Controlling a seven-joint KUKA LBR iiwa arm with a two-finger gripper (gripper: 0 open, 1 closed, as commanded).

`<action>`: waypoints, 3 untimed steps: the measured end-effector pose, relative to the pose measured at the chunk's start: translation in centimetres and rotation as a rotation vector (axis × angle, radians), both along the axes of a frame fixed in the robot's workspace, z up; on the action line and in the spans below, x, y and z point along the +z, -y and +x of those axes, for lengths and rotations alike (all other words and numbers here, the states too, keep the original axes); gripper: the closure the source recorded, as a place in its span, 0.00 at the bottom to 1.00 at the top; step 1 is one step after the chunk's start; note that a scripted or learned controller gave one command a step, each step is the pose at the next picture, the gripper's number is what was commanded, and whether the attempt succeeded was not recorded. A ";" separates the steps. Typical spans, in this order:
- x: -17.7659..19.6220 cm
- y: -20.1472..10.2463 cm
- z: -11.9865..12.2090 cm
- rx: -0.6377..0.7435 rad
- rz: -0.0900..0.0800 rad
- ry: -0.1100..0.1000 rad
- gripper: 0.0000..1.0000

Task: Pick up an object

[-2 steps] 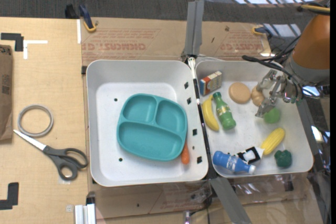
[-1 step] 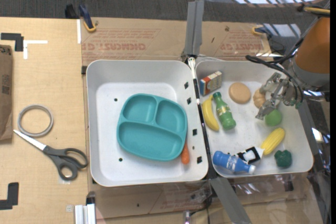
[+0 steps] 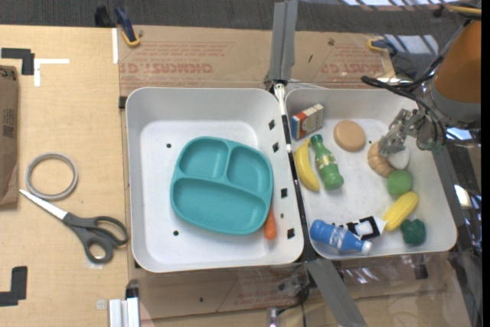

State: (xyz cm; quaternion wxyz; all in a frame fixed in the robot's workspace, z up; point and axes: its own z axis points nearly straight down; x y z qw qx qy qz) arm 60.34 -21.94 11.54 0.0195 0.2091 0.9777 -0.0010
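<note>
Tan pastry [image 3: 378, 158] lies in the right bin [image 3: 440, 195], directly beneath the hand [image 3: 398, 135], which hovers over its upper end; whether the hand is spread, I cannot tell.

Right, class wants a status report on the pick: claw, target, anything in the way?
Claw low over right bin, grip state unclear. Tan pastry directly under it. Green ball and round bun crowd close.
</note>
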 end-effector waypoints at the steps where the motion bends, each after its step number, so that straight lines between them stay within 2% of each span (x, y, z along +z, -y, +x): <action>1: 0.0 0.0 0.0 0.000 0.000 0.000 0.00; 2: -2.2 0.1 -3.4 -0.114 0.011 -0.032 0.00; 3: -1.2 0.1 -3.3 -0.110 0.009 -0.028 1.00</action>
